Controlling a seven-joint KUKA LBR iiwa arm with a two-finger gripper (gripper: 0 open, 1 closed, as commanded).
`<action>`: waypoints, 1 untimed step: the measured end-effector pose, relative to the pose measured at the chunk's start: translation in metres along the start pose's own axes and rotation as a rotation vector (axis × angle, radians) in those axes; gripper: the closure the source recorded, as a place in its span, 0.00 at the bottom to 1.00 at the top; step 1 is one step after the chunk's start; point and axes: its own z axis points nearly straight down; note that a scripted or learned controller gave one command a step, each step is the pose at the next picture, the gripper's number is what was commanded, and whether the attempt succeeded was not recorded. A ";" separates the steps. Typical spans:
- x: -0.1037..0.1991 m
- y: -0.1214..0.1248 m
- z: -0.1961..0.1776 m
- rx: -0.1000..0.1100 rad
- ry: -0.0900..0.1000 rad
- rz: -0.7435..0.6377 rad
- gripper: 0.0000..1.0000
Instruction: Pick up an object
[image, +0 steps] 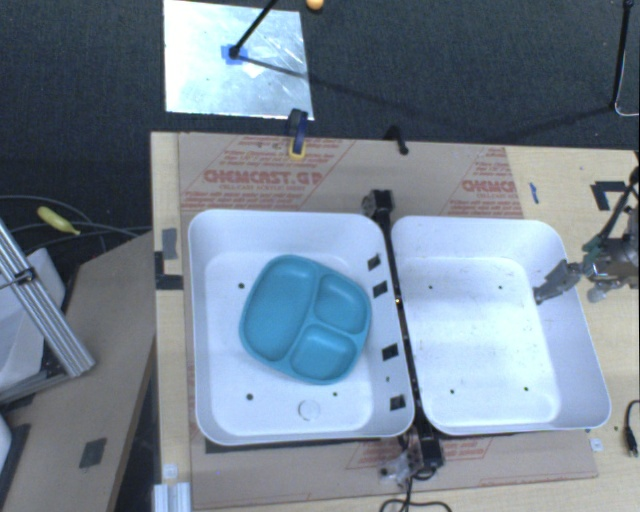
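Camera view: blue plate in left bin, well apart from jaws.

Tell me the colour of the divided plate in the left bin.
Light blue; the divided plate shows best in the camera view.

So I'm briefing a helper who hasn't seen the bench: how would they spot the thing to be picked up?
Find the left shallow white bin of the two side by side. In its middle lies a blue plastic divided plate with three compartments. It is the only coloured item in either bin.
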 end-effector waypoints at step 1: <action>0.069 -0.032 -0.093 -0.009 0.001 -0.007 0.00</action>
